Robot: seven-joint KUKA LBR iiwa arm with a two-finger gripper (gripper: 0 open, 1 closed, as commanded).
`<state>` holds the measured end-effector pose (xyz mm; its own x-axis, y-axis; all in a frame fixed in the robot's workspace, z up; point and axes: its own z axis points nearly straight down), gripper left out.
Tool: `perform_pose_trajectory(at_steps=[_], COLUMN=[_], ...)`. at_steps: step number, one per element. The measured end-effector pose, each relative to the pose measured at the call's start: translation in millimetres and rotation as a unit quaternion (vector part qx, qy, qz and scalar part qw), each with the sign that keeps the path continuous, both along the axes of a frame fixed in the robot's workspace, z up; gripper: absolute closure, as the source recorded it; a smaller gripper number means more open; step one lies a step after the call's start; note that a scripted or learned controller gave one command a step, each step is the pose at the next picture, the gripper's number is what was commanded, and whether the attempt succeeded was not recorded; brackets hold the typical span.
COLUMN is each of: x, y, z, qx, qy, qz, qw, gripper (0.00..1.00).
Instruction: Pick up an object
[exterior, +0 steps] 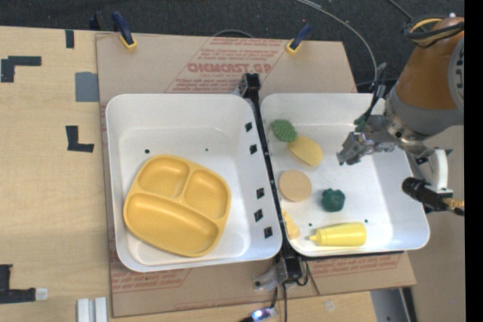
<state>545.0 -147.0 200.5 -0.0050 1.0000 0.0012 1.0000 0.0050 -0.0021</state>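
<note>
Starting from the yellow bottle (337,235) at lower right, past the dark green piece (333,199) and tan disc (295,185), the gripper (353,149) is seen at right centre holding nothing, so one separated object should be approached straight down.

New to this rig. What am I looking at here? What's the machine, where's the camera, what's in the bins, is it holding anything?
One camera, fixed above the bench, looks down at a slant. The machine is a grey robot arm with an orange band, reaching in from the picture's right. Its gripper hangs over the right bin, with nothing seen between its fingers.

Two shallow white bins sit side by side on a cardboard sheet clamped to the bench. The left bin holds a yellow divided plate. The right bin holds small toy foods: a green bumpy piece, a pale yellow piece touching it, a tan disc, a dark green piece, and a yellow squeeze bottle lying on its side.
</note>
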Motion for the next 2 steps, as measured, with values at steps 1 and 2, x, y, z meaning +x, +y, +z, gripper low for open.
perform_pose_trajectory(at_steps=[1, 2], x=[1, -2], y=[51, 111], z=[13, 6], qx=[0.0003, 0.0001], qy=[-0.001, 0.0], qz=[0.001, 0.001], qw=[1.0, 1.0], gripper=[1.0, 1.0])
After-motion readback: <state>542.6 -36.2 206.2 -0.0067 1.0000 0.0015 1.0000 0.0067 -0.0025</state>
